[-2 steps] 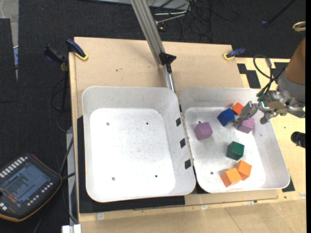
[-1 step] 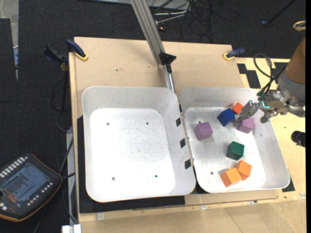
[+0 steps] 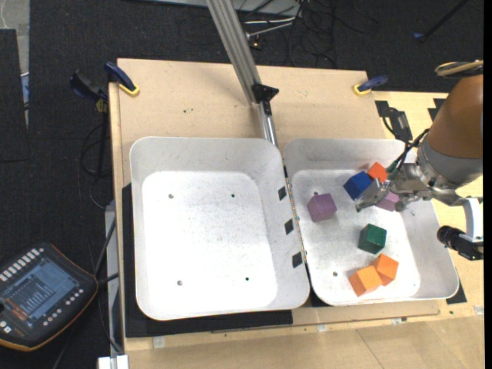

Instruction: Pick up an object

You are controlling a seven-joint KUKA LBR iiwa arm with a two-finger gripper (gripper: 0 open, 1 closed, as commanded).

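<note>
No legible text, label, brand, number or sign on any surface; the handheld pendant screen [image 3: 38, 289] at 8 o'clock is unreadable.

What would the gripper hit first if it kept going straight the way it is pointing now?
Most likely the blue block: the gripper points left across the right bin, its tip beside that block. Past it lies the purple block. Height above the blocks is unclear.

Left bin [image 3: 154, 160] open, right bin [image 3: 323, 294] crowded (seven blocks)
</note>
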